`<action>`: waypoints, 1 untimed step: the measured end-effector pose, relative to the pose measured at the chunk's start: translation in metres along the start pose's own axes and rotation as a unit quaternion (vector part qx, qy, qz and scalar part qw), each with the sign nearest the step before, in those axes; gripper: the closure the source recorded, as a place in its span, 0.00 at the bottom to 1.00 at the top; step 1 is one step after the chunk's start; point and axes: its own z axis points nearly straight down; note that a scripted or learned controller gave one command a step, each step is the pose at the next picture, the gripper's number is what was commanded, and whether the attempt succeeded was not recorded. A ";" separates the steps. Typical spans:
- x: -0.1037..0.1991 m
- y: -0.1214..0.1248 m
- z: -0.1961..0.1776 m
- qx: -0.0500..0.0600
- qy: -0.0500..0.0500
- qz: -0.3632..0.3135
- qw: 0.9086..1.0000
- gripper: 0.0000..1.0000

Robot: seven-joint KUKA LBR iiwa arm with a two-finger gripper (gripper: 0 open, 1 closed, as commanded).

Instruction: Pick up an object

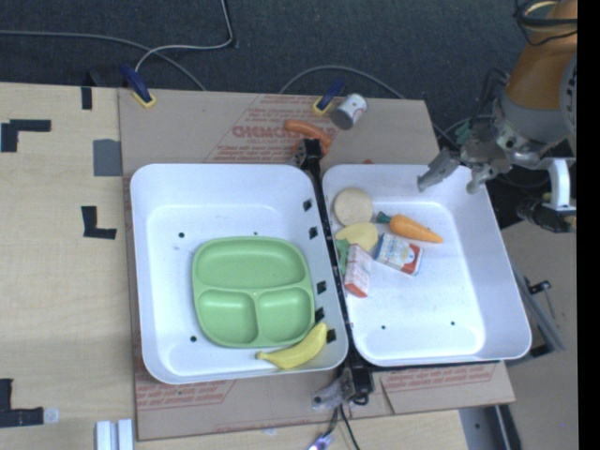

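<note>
Just below and left of the claw [453, 174], whose two fingers stand spread with nothing between them, lies a toy carrot [413, 229] in the right bin [487, 289]. It is probably light, stiff, slightly slick plastic; grip across its thick middle. It is orange, tapered, with a green stub.
</note>
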 end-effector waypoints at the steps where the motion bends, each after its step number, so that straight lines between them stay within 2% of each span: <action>1: -0.012 -0.035 0.093 0.001 0.000 0.001 1.000 0.00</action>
